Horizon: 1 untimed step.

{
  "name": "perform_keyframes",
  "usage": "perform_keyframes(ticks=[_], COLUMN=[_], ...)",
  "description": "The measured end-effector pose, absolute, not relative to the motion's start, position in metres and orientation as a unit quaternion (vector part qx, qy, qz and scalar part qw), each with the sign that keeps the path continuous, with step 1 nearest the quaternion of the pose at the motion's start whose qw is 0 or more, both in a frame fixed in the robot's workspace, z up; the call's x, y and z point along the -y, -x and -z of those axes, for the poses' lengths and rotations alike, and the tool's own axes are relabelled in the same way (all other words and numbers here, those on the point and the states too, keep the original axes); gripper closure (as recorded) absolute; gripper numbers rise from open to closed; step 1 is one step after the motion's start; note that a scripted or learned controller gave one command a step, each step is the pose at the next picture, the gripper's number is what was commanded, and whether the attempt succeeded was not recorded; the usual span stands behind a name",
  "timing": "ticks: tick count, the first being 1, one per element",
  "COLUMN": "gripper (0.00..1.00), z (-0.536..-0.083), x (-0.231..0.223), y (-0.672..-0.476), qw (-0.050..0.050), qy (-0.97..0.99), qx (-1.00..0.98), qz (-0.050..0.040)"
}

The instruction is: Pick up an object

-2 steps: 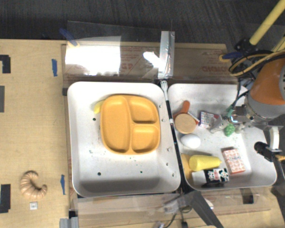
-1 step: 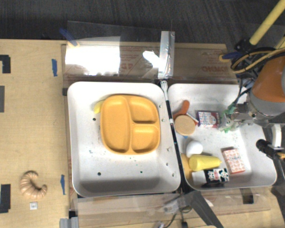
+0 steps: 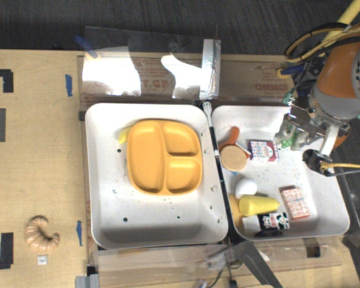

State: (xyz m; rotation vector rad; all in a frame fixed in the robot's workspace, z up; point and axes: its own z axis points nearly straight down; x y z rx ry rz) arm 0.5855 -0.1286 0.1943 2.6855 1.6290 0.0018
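My gripper (image 3: 295,132) hangs over the back right part of the right bin (image 3: 330,185), under the arm's orange band. A small green thing (image 3: 286,139) lies right beside the gripper's left side; I cannot tell whether it is held. To the left of the gripper lies a white carton with red and purple print (image 3: 263,150). Further left are an orange-red sausage shape (image 3: 231,135) and a round tan disc (image 3: 233,158). Nearer the front lie a white egg (image 3: 246,188), a yellow wedge (image 3: 258,206), a pink patterned box (image 3: 294,201) and a black-and-white box (image 3: 273,222).
The left bin (image 3: 108,185) holds a yellow divided plate (image 3: 165,156). A croissant (image 3: 42,233) lies on the bench at the far left. Yellow and black cables (image 3: 324,41) run behind the arm, and one cable (image 3: 342,168) crosses the right bin's right edge.
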Motion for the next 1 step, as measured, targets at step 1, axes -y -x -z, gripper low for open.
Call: perform_keyframes(ticks=[1], gripper=[1.00], z=[-0.1970], x=[0.1489], y=[-0.6100], qw=[0.001], qy=[-0.780], qx=[-0.626], qz=[0.0006])
